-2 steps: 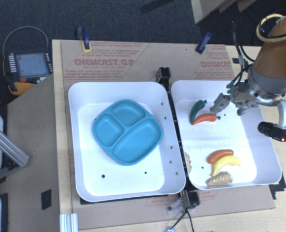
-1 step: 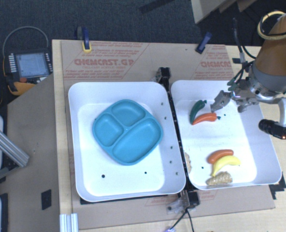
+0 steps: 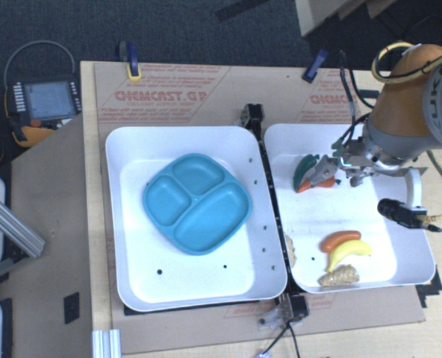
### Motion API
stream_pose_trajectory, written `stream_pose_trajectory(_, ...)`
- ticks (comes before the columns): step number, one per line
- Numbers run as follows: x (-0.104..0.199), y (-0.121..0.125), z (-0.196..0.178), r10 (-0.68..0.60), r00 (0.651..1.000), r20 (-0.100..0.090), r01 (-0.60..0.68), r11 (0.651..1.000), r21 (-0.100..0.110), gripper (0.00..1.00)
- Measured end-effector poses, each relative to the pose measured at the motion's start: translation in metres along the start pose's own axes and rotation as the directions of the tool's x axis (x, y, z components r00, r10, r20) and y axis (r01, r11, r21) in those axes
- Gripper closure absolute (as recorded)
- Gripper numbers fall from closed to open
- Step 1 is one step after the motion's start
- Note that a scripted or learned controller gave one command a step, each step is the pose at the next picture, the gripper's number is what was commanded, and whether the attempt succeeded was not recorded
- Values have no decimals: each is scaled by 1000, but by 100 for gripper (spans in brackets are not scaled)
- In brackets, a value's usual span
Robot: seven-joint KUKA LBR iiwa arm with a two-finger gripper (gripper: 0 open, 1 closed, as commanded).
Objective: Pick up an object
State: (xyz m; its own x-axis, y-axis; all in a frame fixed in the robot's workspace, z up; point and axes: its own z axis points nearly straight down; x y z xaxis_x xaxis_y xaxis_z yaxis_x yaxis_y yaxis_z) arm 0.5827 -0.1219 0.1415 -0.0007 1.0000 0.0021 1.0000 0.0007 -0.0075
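A: Looking from the blue three-compartment plastic plate (image 3: pixel 197 212) in the left white bin (image 3: pixel 124 222), you'll find the task's thing off to its right, in the right white bin (image 3: pixel 408 271): a small toy carrot, orange body with a dark green leafy top (image 3: pixel 309 174). The grey arm's two-finger gripper (image 3: pixel 330 171) is right at it.

B: Is it grasping the carrot?

A: You can see the fingers meeting the carrot's orange end, but whether they're clamped on it or merely touching, I cannot tell.

B: How would you expect it to handle?

A: Light, I'd judge, and probably hollow plastic, so smooth and a bit slippery. It tapers, so a pinch near the tip could squirt it out. You'd do better across the thicker middle, just below the leaves.

B: Anything else over there?

A: Farther right of the plate and nearer the front: an orange toy sausage (image 3: pixel 341 239), a yellow toy banana (image 3: pixel 348 253) just beneath it, and a beige crumbly lump (image 3: pixel 339 277). They sit well apart from the carrot, so they shouldn't interfere.
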Motion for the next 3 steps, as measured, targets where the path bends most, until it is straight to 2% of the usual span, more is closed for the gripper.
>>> stream_pose_trajectory(1, 1, -1, 54, 1, 1000, 0, -1, 1000, 0, 0)
stream_pose_trajectory(2, 0, 1, 40, 1, 1000, 2, -1, 1000, -8, 100)
stream_pose_trajectory(3, -6, -2, -7, 2, 1000, 4, -2, 1000, -13, 100)
